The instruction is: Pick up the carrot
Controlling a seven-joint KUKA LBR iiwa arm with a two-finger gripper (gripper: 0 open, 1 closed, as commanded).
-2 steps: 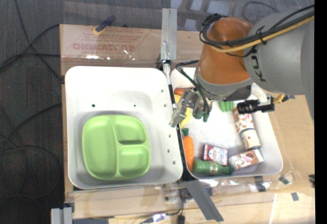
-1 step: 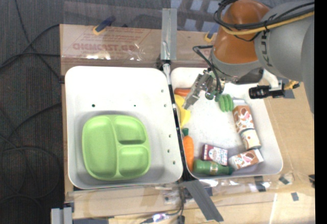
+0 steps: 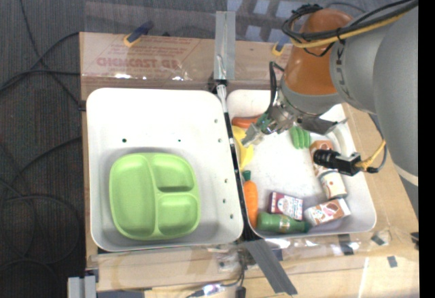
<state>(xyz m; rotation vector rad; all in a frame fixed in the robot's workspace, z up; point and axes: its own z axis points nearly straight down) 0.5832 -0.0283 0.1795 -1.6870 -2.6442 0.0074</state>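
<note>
holding carrot [image 3: 251, 199]: right bin [image 3: 363, 220]

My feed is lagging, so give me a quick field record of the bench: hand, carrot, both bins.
hand: low over the upper left part of the right bin, above yellow and orange items
carrot: lying against the right bin's left wall, green top pointing up the view, apart from the hand
left bin: holds a green divided plate
right bin: also holds a green bottle, small cartons and a green pepper-like item
grasp: none on the carrot
</note>
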